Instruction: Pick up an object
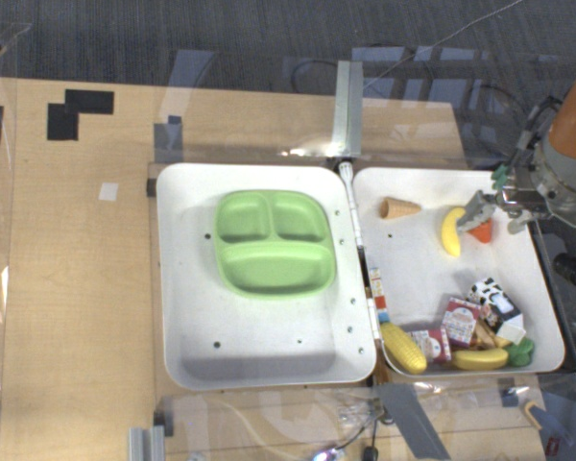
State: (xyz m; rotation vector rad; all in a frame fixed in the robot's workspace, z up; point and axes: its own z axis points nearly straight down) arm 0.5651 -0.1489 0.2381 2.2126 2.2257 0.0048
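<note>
My hand (487, 214) hovers open over the right bin's (418, 267) far edge; next, I'd close on the orange piece (481, 230).

Robotics lab or test cell, not home. Evidence: wooden bench (77, 257) with black marker patches at upper left of frame, clear shield panels giving reflections along left edge, metal bracket post (348, 104) at top centre between two white bins (182, 353). Grey carpet (221, 17) across top of frame, loose cable (480, 17) trailing at upper right. Robot arm (568, 147) with orange band entering at right edge. Toy food as test props: green divided plate (273, 242) in left bin, plastic banana (450, 231), cone (399, 208), corn (403, 347) in right bin.
</note>
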